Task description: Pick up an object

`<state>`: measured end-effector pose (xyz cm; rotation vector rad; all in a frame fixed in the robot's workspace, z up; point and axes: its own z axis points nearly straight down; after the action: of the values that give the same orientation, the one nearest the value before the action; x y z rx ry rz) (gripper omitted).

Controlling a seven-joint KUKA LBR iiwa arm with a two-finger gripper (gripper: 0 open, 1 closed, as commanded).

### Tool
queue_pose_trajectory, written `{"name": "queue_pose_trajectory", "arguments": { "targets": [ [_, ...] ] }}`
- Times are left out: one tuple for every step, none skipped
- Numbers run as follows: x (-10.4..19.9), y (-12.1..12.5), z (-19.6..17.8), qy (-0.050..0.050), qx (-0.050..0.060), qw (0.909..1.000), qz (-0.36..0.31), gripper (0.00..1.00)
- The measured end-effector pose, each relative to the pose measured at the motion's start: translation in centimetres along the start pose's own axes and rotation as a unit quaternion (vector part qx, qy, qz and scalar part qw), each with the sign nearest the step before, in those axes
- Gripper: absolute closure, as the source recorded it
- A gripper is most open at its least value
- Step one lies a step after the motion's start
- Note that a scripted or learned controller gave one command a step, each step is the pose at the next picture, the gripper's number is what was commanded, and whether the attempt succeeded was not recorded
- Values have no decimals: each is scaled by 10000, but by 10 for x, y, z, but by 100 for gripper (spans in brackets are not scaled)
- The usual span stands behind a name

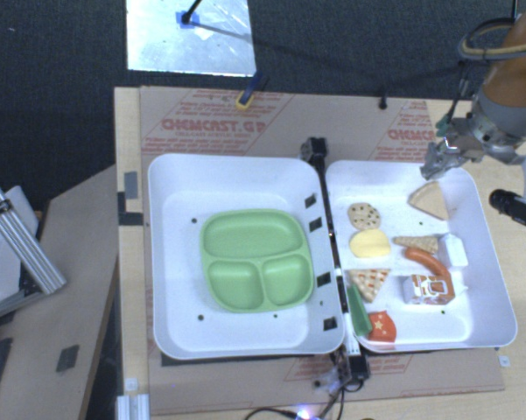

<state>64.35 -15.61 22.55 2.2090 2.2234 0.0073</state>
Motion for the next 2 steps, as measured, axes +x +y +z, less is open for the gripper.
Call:
{"name": "queue_pose_trajectory", "arguments": {
  "targets": [
    [0,1,1,6,25,10000,1,100],
    [61,-3,-6,12,31,10000,-11,100]
  ]
}}
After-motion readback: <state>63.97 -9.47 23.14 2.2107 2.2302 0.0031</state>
